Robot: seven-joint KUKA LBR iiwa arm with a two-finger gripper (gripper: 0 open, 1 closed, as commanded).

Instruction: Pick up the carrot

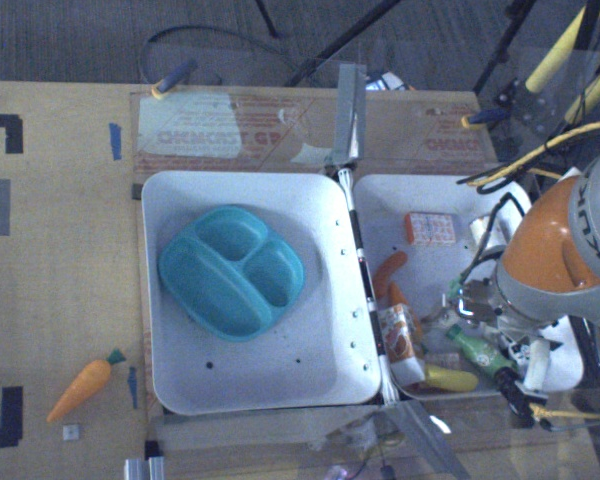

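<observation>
The orange carrot with a small green top [80, 388] lies on the light wooden surface [60, 268], outside both bins, near the lower left corner of the left white bin [170, 388]. It lies at a slant, with its green top pointing up and to the right, toward that bin, and it is not touching the bin. Just beside it on the surface there is a short strip of blue tape [132, 387].

The claw [467, 306] is far from the carrot, over the right white bin [380, 200], below the grey arm with the orange band [550, 243]. The view does not let me tell whether the claw is open or closed, or whether anything is in it.

In the left bin rests a teal plastic plate with three compartments [232, 270], nothing in it. The right bin holds several small things: an orange box with a pattern [432, 228] near the back, an orange-red long piece [389, 270] by the left wall, a small packet with a white and red label [396, 334] below it, a green bottle-shaped thing [475, 350] and a yellow long thing [448, 378] near the front wall.
</observation>
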